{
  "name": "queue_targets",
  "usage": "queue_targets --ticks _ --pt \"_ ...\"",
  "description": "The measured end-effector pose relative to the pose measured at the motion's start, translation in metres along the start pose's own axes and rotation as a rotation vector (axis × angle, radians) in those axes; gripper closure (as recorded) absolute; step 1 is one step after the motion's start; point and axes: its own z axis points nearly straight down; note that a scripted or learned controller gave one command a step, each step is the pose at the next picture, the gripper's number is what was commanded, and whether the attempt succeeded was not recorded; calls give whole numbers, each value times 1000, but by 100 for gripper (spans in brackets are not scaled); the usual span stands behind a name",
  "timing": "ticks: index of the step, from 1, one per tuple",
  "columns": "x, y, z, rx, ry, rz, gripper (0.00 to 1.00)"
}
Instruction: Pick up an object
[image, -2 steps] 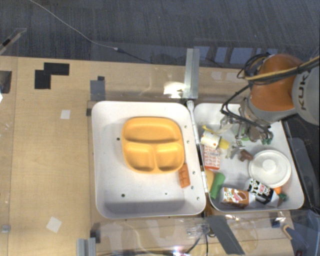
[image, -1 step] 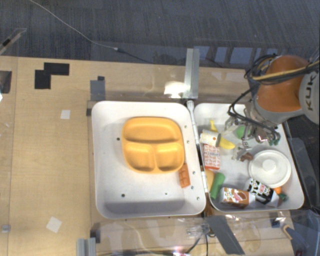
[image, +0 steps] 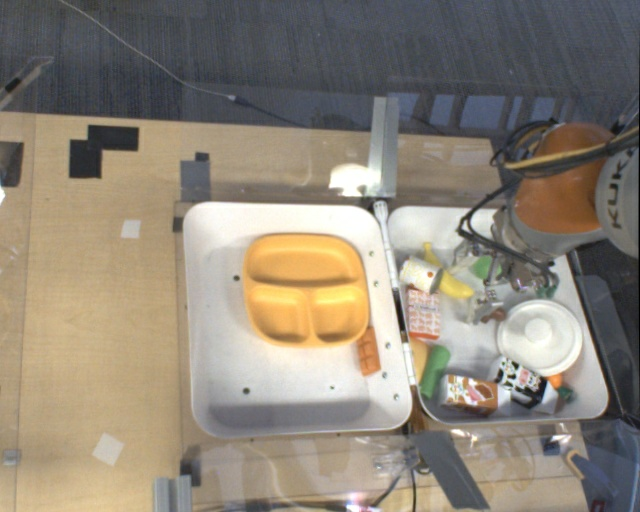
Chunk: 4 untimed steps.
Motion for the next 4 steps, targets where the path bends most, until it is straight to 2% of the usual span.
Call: queue_targets --ticks 1,2,3,4 --pt "-6 0 -16 5 -20 -3 100" --pt "5 -34 -106 2 0 349 100" --pt "114 -35 -74 -2 11 42 100" --pt "113 -35 -75 -2 10 40 0"
